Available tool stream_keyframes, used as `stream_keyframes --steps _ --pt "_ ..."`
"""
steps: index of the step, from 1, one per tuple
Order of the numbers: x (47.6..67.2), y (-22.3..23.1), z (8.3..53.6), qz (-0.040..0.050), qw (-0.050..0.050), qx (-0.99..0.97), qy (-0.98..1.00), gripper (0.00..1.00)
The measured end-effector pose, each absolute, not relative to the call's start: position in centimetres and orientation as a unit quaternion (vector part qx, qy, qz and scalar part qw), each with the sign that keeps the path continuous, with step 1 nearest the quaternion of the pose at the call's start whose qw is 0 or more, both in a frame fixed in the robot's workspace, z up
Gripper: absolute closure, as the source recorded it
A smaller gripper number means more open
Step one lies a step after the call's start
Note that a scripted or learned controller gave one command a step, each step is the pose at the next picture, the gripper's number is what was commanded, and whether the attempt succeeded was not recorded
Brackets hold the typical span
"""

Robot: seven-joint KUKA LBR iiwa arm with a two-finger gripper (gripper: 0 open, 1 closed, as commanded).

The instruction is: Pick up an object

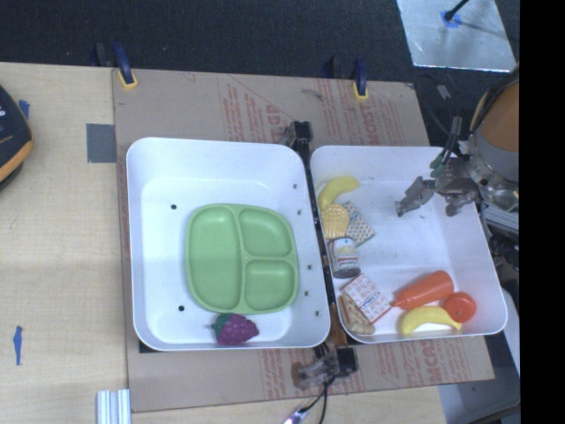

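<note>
We see the gripper [426, 196] above the upper right part of the right bin [402, 162], its fingers spread apart with nothing between them. Candidate objects lie in that bin: a banana [336, 189] and a small can [343, 257] along the left wall, an orange carrot [424, 290] and a red tomato [459, 307] near the lower right corner. The left bin [150, 237] holds a green divided plate [241, 258] and purple grapes [235, 329].

Both bins [141, 237] looked like smooth, slightly glossy white plastic. The green plate [240, 257] was matt plastic, and the carrot [424, 289] shinier. Brown cardboard [221, 104] lay dull over a pale wood bench [53, 237].
</note>
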State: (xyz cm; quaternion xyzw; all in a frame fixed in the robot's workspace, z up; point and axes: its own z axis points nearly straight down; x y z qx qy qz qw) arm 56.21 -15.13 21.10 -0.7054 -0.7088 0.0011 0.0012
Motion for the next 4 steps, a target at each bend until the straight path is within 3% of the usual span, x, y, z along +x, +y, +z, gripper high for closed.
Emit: stream_keyframes --steps 1,2,3,4 --pt "65.6 -11.3 17.6 0.0014 0.001 -0.705 -0.709 0.00" --pt "65.7 -5.1 19.2 0.0010 0.001 -0.705 -0.709 0.00" --pt "55.0 -12.1 9.1 0.0024 0.002 -0.706 -0.708 0.00" --pt "56.9 -9.7 9.2 0.0010 0.000 -0.705 -0.709 0.00"
